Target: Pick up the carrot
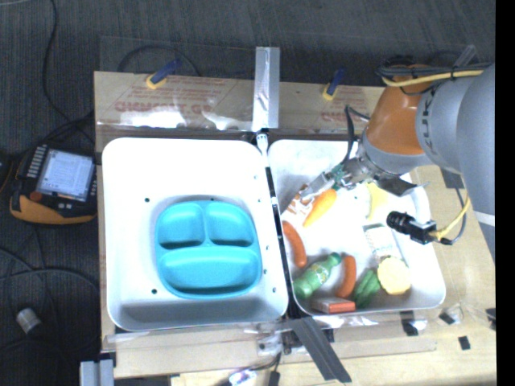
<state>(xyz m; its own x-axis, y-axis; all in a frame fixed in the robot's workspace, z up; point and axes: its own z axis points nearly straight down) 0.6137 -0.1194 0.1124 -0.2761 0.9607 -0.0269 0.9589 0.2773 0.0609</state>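
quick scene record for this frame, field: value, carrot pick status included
left bin: holds a blue divided plate
right bin: holds the carrot and other toy food
carrot: upper left part of right bin, tilted, thick end toward the gripper
gripper: at the carrot's upper end, finger state unclear
arm: reaching in from the right over the right bin
other items: green bottle, sausage by the divider, round yellow piece
carrot held: cannot tell

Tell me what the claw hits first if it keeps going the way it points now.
Probably the carrot: the claw points down-left at it, near its upper end. Whether they touch is unclear from this slanted view.
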